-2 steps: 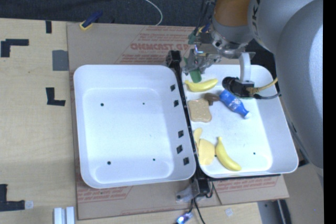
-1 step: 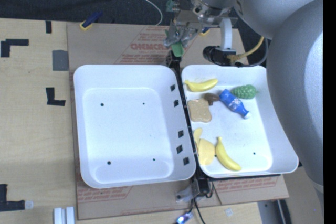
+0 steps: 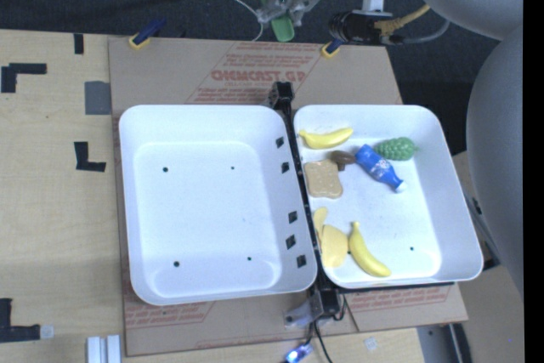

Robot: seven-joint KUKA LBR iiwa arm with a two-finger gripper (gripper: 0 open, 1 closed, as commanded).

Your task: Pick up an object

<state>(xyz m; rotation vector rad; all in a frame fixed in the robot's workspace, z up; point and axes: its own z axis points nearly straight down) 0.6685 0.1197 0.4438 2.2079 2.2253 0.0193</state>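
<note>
Nearest the camera, well below the gripper (image 3: pixel 284 13) in the view, the right bin (image 3: pixel 442 183) holds the remaining loose items: a banana (image 3: pixel 367 252) and a pale yellow piece (image 3: pixel 332 246) lie at its near end, farthest from the tool. Closer to the tool along the same bin are a tan bread-like slice (image 3: pixel 324 180), a small brown item (image 3: pixel 342 158) touching it, a blue bottle-shaped toy (image 3: pixel 378 167), a green knobbly object (image 3: pixel 396 149) just beside the bottle, and a second banana (image 3: pixel 325 138) at the far rim. The left bin (image 3: pixel 136 183) lies below and to the left of the tool. Beyond both bins, the gripper hangs raised above the cardboard sheet (image 3: pixel 246 76), past the far rims and roughly in line with the divide between the bins. A small green object (image 3: pixel 283 29) sits between the translucent fingers (image 3: pixel 270 11), so the tool is judged closed on it and carrying it clear of any surface. Task status, as judged from this position: the pick appears accomplished, with the object lifted out and held aloft. What remains is only to keep the grasp secure; the hold looks to be at the fingertips, so slippage is the main risk.
</note>
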